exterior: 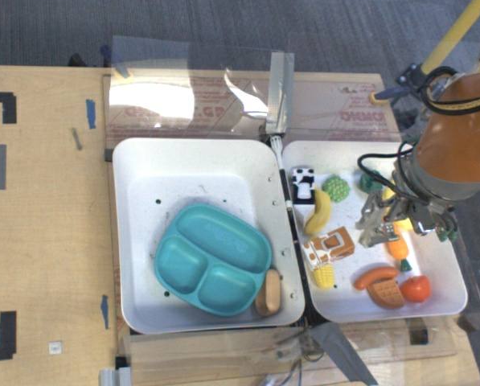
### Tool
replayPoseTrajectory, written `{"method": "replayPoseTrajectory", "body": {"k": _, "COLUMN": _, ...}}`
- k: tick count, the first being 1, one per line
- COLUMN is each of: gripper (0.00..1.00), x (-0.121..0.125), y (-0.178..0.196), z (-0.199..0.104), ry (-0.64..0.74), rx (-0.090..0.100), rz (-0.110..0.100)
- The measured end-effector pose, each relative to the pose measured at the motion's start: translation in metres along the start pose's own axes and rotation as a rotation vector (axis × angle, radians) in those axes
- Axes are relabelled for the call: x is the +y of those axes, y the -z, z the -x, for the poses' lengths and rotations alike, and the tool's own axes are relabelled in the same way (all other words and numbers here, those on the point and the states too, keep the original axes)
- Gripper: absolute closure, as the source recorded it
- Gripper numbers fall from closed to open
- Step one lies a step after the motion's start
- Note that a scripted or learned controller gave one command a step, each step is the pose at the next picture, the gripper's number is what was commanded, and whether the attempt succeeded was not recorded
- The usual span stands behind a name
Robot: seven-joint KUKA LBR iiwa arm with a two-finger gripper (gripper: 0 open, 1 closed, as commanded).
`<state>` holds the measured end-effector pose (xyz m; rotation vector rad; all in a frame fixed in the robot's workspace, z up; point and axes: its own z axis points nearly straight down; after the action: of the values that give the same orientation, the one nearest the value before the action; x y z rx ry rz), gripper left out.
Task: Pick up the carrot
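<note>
The carrot [398,249] is a small orange piece lying in the right bin [453,264], near its right side. A yellow bit lies just above it, partly under the arm. My gripper [379,225] hangs low over the right bin, just left of and above the carrot, close to it. The wrist and its cables hide the gripper's tip, and I cannot tell whether it touches the carrot.
In the right bin lie a black-and-white toy [304,185], a green broccoli [336,188], a banana [320,213], an orange-and-white block [333,244], a corn cob [324,276], a sausage [373,277], a brown pastry [387,294] and a tomato [416,288]. The left bin holds a teal plate [214,257] and a bread roll [268,292].
</note>
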<state>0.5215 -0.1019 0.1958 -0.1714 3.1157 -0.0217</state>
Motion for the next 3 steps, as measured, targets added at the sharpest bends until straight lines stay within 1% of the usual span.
{"method": "replayPoseTrajectory", "body": {"k": 1, "gripper": 1.00, "x": -0.047, "y": -0.107, "z": -0.042, "ry": 0.262, "rx": 0.011, "rz": 0.015}}
{"method": "replayPoseTrajectory", "body": {"k": 2, "gripper": 1.00, "x": -0.038, "y": 0.030, "z": -0.032, "ry": 0.364, "rx": 0.001, "rz": 0.009}}
{"method": "replayPoseTrajectory", "body": {"k": 3, "gripper": 1.00, "x": 0.031, "y": 0.040, "z": -0.006, "ry": 0.160, "rx": 0.010, "rz": 0.016}}
